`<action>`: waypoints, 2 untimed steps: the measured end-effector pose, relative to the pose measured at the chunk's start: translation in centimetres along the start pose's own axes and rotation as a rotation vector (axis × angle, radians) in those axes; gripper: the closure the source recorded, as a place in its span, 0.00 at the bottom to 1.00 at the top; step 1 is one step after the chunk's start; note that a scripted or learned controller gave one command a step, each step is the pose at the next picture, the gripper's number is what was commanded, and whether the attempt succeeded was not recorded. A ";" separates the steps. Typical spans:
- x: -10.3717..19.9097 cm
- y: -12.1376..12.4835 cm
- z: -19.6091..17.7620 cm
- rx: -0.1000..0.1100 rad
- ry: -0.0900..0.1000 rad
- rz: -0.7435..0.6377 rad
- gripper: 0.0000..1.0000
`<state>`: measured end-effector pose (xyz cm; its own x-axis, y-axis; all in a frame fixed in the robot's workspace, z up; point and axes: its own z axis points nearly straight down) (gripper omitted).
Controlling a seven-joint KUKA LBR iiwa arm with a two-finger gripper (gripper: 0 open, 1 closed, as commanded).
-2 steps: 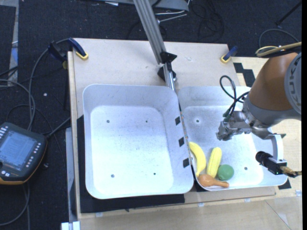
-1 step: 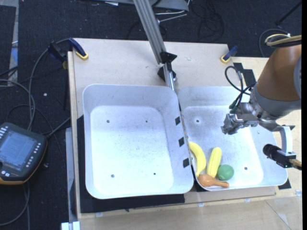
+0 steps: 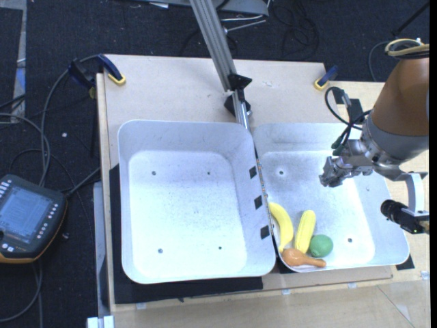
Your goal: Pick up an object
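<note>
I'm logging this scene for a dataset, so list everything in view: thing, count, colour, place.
Bins: two, white, side by side on the bench.
Banana: one, yellow, right bin, near corner by the divider.
Corn-like piece: one, yellow, beside the banana.
Ball: one, green, right of the yellow piece.
Carrot-like piece: one, orange, at the right bin's near edge.
Bench: one, light wood.
Clamps: two, blue and yellow, far bench corners.
Pendant: one, grey and orange, floor at left.
Metal pole: one, grey, behind the bins.
Gripper: one, grey, above the right bin.

Bins (image 3: 184,142) white speckled plastic, matt; bench (image 3: 177,87) pale bare wood; toy banana (image 3: 281,223) glossy plastic.
</note>
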<state>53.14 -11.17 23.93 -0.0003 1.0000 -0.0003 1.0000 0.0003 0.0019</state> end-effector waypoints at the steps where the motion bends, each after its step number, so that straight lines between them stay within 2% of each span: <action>1: 5.2 1.2 -0.9 0.002 0.001 -0.004 1.00; 2: 10.3 1.8 -1.6 0.002 0.001 -0.004 1.00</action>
<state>54.92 -0.89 25.54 -0.0042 1.0000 0.0009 1.0000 0.0042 0.0000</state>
